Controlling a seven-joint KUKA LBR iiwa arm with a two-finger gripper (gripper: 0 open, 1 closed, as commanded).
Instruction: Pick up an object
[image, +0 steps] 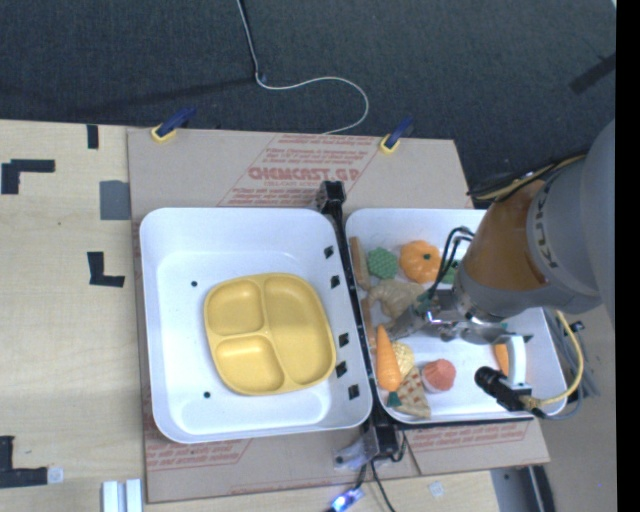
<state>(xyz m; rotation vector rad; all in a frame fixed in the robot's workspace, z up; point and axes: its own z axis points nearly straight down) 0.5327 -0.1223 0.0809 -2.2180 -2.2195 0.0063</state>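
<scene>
closest to the lens, the grey arm (560, 240) with its orange band leans in from the right over the right bin (530, 412), so that its gripper (425, 315) hangs low above the toy food piled at that bin's left side. whether the gripper is apart or together i cannot tell, and nothing shows held in it. likely targets sit crowded there: a carrot (386, 358), a red piece (439, 375), a small pumpkin (420, 259) and a green piece (381, 263), some touching, which probably makes a clean grab harder. the left bin (170, 250) holds a yellow divided plate (268, 332), lying flat, well apart from the arm. both bins rest on cardboard on the table (50, 300).
</scene>
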